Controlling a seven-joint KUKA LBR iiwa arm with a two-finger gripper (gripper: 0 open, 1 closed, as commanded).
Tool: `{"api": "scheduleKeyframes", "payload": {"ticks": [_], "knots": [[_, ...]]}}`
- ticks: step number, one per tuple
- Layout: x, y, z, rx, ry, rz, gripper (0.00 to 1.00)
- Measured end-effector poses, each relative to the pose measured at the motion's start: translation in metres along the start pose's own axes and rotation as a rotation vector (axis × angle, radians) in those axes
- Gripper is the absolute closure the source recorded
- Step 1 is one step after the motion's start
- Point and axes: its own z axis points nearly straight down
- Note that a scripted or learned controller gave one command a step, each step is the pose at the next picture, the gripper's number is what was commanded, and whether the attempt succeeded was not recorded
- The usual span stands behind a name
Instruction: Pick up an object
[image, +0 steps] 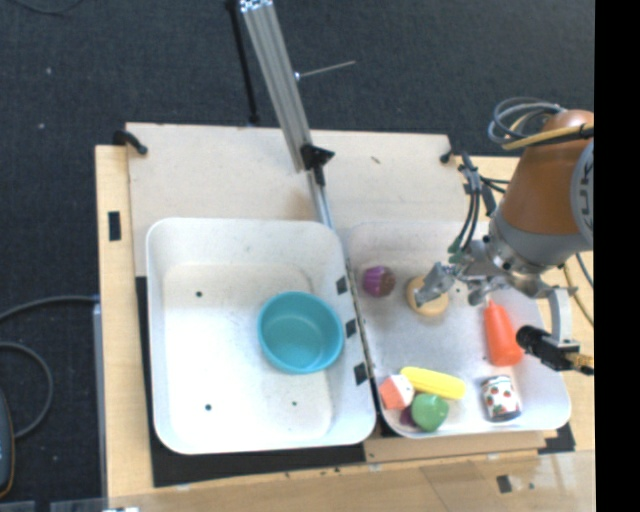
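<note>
My gripper (438, 284) hangs low in the right bin (395, 243), directly over a tan round object (430, 302) and hiding its top part. A purple ball (377, 281) lies just left of it. To the gripper's right rests an orange carrot-shaped piece (500, 333). Along the bin's front edge lie a yellow banana-shaped piece (433, 381), a red block (396, 392), a green ball (429, 411) and a small white and red can (500, 397).
A blue bowl (300, 331) sits in the left bin (200, 300), near the wall between the bins. A slanted metal pole (288, 100) rises behind the bins. The grey and orange arm (545, 195) reaches in from the right.
</note>
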Motion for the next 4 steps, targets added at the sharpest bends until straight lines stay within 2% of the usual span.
{"api": "scheduleKeyframes", "payload": {"ticks": [1, 2, 3, 4], "knots": [[-0.002, 0.0, 0.063, 0.002, 0.001, 0.0, 0.0], [-0.004, 0.0, 0.107, -0.001, 0.0, 0.0, 0.0], [-0.004, 0.001, 0.093, -0.007, 0.003, 0.005, 1.0], [-0.009, 0.005, 0.03, -0.011, 0.001, -0.002, 1.0]]}}
